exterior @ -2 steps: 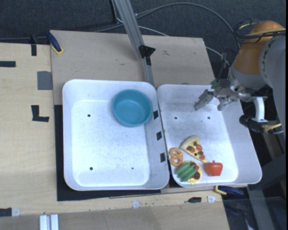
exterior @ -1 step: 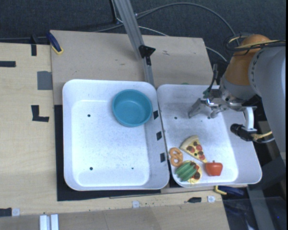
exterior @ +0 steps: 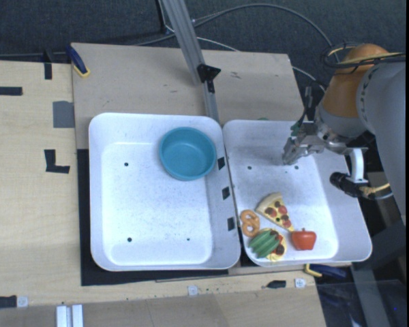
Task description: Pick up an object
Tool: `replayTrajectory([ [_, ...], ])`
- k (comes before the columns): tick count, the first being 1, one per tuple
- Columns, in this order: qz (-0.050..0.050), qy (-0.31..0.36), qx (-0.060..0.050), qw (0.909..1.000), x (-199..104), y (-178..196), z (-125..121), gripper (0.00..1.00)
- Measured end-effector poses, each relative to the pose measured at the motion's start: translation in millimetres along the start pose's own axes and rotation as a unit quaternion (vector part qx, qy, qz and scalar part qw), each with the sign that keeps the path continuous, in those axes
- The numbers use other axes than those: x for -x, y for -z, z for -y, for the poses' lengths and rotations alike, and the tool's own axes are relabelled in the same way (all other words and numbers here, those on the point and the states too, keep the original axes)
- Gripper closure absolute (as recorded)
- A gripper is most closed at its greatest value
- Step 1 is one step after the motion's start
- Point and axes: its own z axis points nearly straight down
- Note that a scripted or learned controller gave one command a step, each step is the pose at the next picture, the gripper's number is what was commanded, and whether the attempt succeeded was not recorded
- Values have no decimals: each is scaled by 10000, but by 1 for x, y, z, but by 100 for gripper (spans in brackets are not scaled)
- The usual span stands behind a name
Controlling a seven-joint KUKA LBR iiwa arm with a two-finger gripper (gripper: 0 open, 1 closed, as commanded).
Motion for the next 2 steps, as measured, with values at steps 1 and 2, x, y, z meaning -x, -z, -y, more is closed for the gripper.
replayTrajectory([
  [1, 3, -5, 26, 10000, 0, 62, -6, 100],
  [2, 1, -7, 20, 10000, 0, 114, -6, 100],
])
